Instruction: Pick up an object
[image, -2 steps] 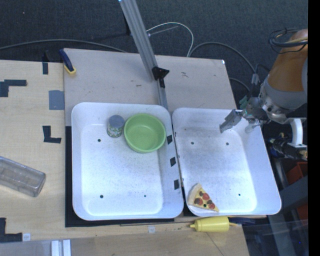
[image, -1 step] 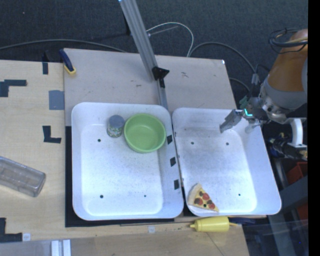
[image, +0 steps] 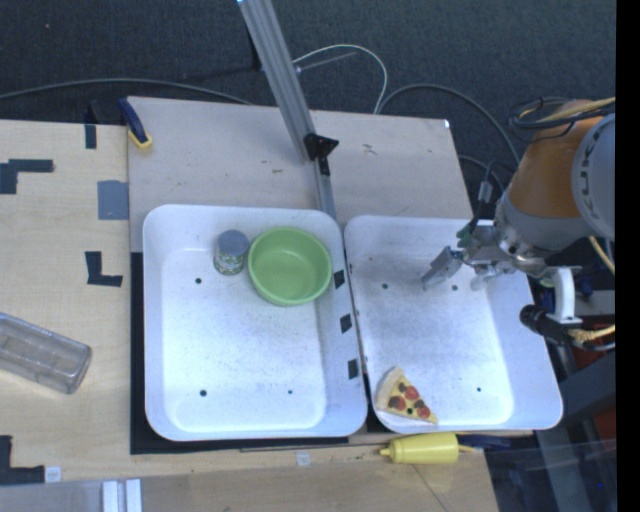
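Above the right bin, toward its upper half, the end effector hangs with its two fingers spread apart and nothing between them; one finger points down and left over the bin's bare white floor, the other sits just to its right. The grey arm with its orange band enters from the right edge. Candidate things to pick lie apart from it: a pizza-slice toy rests at the right bin's lower left corner, well below the fingers, and a yellow bottle-like object lies on the tabletop just outside that bin's front rim. In the left bin, a green bowl sits upright near the upper edge, with a small grey-topped can just beside it on its left, seemingly touching. A clear plastic container lies on its side on the wooden surface far left. A slanted metal pole crosses the top, ending between the two bins.
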